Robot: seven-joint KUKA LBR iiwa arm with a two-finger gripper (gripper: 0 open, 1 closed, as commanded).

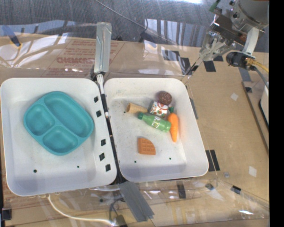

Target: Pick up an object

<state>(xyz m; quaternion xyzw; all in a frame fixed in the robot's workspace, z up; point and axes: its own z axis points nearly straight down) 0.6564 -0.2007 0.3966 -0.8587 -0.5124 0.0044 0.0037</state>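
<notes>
Note that the gripper [212, 51] hangs at the upper right of the frame, above the bench and outside both bins; whether it is spread or pressed together you cannot tell. The candidates sit clustered in the right bin [128, 167], centre right of the frame: a green bottle [154, 122] touching a carrot [173, 126], with a waffle piece [146, 146] apart below them. The waffle's isolation likely suits a clean pick. The teal plate [58, 122] occupies the left bin.
</notes>
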